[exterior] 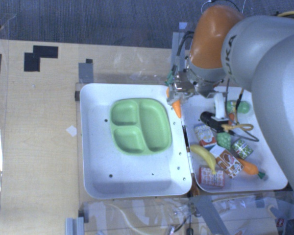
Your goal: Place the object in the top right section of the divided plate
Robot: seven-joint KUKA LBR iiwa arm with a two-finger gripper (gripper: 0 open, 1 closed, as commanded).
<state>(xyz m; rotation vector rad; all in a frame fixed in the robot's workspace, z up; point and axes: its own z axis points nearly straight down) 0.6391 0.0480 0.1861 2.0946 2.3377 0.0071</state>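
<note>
A green divided plate [139, 126] lies in the left white bin [95, 170], with two small sections on its left side and one long section on its right. My gripper [176, 98] hangs over the seam between the two bins, just past the plate's upper right corner. It is shut on a small orange carrot-shaped piece [177, 109], which points down from the fingers above the left bin's right rim. The piece is to the right of the plate, not over it.
The right bin [274, 173] holds several items: a banana [204, 155], a carrot [248, 167], a green can [242, 148], snack packets [211, 176], a white bottle [219, 104] and a green ball [243, 106]. The arm's grey bulk covers that bin's far right.
</note>
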